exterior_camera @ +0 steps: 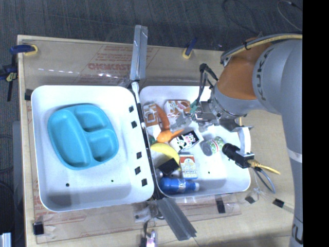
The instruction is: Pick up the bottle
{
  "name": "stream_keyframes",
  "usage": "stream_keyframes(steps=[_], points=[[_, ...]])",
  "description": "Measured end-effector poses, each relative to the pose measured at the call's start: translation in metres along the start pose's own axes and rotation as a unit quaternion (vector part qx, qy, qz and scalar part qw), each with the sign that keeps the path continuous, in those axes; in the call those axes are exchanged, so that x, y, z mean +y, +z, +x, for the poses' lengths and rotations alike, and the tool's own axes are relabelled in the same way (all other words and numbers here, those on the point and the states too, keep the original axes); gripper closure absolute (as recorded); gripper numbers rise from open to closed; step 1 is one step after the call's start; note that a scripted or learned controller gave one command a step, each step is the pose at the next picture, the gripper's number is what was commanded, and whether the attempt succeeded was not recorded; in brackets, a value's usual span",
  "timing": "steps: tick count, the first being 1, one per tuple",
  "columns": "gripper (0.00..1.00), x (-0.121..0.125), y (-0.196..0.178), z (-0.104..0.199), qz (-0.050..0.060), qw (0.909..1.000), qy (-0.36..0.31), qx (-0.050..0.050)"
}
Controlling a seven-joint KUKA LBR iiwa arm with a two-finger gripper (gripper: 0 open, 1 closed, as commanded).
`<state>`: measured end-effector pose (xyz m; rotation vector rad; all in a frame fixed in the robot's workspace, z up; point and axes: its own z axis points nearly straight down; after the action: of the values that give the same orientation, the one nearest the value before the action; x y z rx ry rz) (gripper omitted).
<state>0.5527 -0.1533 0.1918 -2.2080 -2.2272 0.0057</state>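
On the arm [267, 81], "KUKA" seems partly legible; jaws' state cannot be told.

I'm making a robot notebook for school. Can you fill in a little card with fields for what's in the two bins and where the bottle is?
left bin: holds a blue divided tray
right bin: crowded with small things
bottle: blue, lying on its side by the near wall of the right bin
next to bottle: banana, small carton
gripper: low over the far part of the right bin, away from the bottle
bottle picked up: not yet
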Motion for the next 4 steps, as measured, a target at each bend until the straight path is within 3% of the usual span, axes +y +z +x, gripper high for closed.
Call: stream_keyframes(steps=[1,2,4], points=[[0.0,-0.043,0.096,0.007,-0.006,0.9997,0.026,-0.001],[0.0,-0.07,0.095,0.021,-0.012,0.9969,0.077,-0.003],[0.0,-0.071,0.095,0.034,-0.012,0.9963,0.085,-0.004]])
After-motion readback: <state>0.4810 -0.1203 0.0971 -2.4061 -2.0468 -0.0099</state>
